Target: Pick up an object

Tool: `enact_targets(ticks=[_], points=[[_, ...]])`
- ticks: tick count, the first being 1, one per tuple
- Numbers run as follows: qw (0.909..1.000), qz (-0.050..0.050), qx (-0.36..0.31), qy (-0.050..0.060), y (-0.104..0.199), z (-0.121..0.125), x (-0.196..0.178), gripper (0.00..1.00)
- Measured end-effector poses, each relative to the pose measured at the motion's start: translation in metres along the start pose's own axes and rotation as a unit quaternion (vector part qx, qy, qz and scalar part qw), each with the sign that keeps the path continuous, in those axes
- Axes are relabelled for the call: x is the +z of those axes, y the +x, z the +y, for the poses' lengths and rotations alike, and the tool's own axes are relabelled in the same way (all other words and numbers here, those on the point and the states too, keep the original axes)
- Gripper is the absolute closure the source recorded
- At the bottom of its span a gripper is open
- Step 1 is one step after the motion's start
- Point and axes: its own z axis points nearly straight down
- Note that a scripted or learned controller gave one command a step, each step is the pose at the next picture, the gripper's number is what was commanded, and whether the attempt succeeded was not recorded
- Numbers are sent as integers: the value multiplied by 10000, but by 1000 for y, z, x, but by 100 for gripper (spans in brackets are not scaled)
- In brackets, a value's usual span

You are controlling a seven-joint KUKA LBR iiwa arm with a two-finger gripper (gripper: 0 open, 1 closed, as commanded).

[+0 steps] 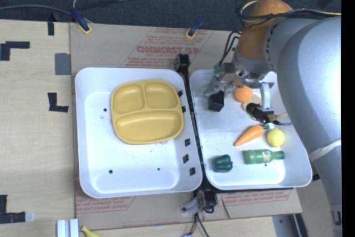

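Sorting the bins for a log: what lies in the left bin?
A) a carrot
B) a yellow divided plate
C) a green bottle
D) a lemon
B: the yellow plate sits in the left bin; carrot, bottle and lemon lie in the right bin.

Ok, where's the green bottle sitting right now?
The green bottle lies on its side near the front edge of the right bin, just below the carrot and the yellow lemon, with the green pepper to its left.
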Motion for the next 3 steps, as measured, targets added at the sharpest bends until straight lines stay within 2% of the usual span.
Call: enact_targets(ticks=[1,2,3], points=[[10000,17,7,-3,35,-57,-148,100],[10000,23,6,13,51,-105,-174,100],[10000,22,6,18,106,-152,-174,100]])
